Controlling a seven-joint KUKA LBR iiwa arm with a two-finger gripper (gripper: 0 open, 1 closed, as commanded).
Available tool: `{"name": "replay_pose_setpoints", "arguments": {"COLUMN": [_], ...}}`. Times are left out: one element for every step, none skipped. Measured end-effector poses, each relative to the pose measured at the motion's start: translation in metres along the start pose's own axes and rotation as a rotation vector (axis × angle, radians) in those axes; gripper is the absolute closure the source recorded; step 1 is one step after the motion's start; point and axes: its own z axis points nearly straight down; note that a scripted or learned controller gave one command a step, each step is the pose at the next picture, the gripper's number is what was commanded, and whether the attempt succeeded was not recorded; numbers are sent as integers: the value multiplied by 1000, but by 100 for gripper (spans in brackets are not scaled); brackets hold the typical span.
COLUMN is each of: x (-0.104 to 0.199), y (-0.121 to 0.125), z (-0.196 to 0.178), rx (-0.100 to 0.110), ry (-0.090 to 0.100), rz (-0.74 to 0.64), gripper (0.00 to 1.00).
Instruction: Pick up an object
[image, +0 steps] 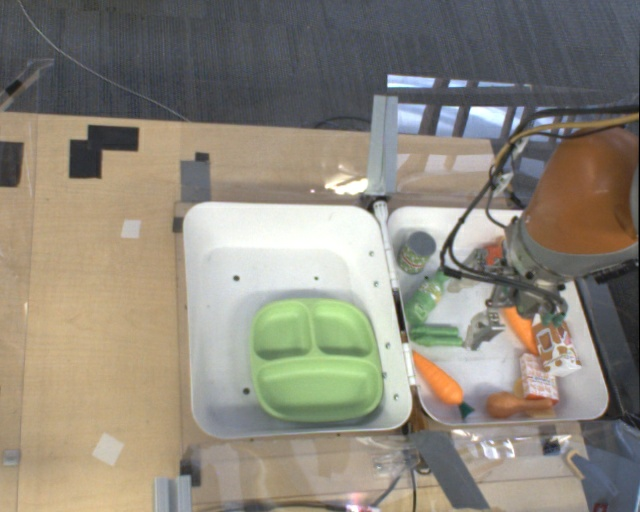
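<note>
- Camera view: a wooden table (90, 330) carries two shallow white bins side by side, the left bin (215, 260) and the right bin (590, 385).
- Left bin: a green divided plate (315, 358) lies flat toward the bin's near edge, closer to the wall shared with the right bin.
- Arm (585, 195): grey with an orange band, it enters from the table's right edge and hangs over the right bin.
- Claw (487, 325): it points down over the middle of the right bin; whether its fingers are wide or narrow cannot be told, and nothing is seen between them.
- Right bin, far part: a small can (413, 250) stands near the shared wall, with a green bottle (428, 297) just beside it.
- Right bin, middle: a flat green piece (436, 335) lies just left of the claw.
- Right bin, near part: a carrot (438, 377) lies at a slant by the shared wall; a brown item (515, 404) rests near the near edge.
- Right bin, right side: two small printed cartons (548, 360) lie close together, with an orange item (518, 328) just beside them.
</note>
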Motion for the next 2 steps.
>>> {"name": "replay_pose_setpoints", "arguments": {"x": [-35,-35], "y": [-33,-8], "z": [64,92], "rx": [-1,10], "ry": [4,-16], "rz": [-47,-223], "gripper": [0,0]}}
